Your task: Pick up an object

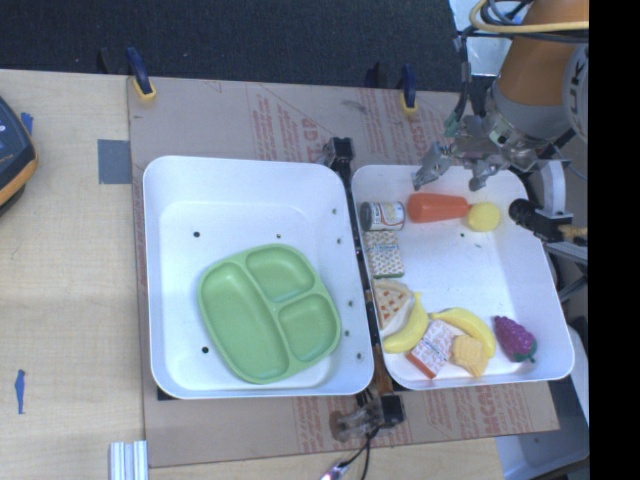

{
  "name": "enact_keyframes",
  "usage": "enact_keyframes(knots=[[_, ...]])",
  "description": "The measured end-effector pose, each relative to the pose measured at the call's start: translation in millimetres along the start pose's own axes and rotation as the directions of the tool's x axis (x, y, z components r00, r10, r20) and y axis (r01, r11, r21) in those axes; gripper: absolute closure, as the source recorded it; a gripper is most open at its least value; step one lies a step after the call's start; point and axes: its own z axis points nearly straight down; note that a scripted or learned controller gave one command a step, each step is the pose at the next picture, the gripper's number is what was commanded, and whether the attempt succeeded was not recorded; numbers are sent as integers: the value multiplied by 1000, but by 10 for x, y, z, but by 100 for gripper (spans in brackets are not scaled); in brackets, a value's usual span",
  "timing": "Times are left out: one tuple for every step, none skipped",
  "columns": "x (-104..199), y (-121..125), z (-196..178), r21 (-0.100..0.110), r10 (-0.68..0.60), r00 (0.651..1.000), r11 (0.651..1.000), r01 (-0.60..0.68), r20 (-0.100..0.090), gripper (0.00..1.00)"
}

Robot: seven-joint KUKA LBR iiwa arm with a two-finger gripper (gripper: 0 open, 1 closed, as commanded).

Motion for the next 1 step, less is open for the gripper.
enact_keyframes(knots=[[59, 133, 994, -18, 0, 1000, 1000, 0, 4, 0]])
